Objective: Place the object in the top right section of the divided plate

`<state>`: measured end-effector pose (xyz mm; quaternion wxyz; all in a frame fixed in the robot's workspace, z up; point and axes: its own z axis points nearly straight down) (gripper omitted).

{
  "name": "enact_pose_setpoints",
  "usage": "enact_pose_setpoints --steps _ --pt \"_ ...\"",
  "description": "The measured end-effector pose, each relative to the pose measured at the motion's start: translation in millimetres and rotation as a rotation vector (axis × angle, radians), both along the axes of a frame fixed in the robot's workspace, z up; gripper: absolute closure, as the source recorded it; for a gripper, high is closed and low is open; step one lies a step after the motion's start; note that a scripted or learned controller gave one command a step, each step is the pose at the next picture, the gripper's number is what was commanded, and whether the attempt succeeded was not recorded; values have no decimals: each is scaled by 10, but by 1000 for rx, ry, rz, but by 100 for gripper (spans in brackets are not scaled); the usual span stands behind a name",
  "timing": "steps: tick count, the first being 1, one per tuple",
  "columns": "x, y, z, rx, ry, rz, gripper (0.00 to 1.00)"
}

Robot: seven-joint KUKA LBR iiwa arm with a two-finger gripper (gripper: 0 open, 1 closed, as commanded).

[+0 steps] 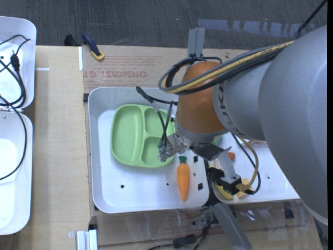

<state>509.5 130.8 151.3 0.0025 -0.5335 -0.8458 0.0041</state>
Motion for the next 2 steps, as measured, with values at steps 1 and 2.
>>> enact_pose_setpoints --steps 1,2 --pt "-219 -773 388 4 -4 170 100" --pt "-220 -771 387 4 -4 171 0"
